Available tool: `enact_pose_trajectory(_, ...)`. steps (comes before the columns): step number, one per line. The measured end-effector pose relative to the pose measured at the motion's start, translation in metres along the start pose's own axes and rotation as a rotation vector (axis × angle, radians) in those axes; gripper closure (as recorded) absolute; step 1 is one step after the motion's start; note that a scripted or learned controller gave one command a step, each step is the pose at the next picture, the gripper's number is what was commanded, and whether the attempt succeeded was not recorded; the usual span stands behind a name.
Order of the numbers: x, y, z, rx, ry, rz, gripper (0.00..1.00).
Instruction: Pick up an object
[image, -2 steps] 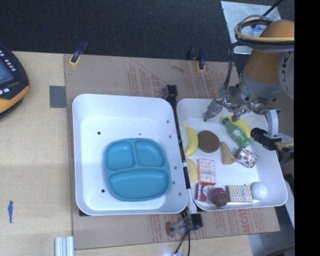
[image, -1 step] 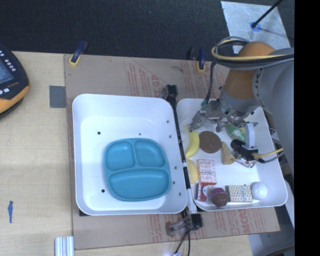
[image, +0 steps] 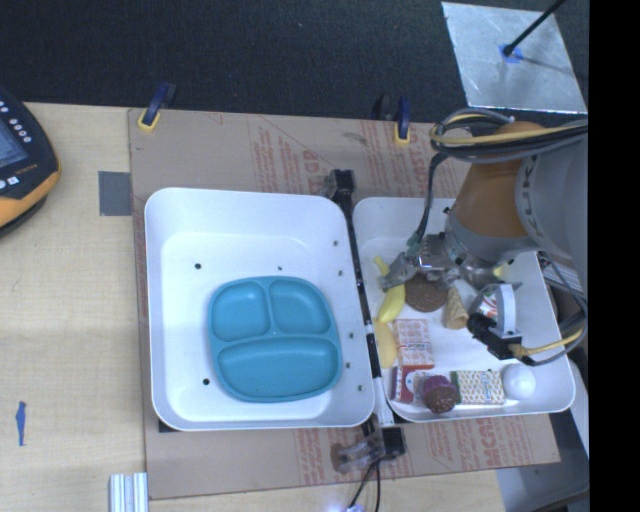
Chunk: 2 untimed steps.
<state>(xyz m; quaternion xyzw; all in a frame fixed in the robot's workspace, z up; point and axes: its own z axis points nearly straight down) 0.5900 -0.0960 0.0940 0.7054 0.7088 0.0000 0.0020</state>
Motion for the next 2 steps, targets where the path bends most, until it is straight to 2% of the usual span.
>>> enact_pose_trajectory(1, 0.0, 0.002, -0.012, -0.001, 0.001, -0.001, 1.0)
enact_pose_trajectory(2, 0.067, -0.024, -0.121, -0.003, 0.006, -0.006, 1.0)
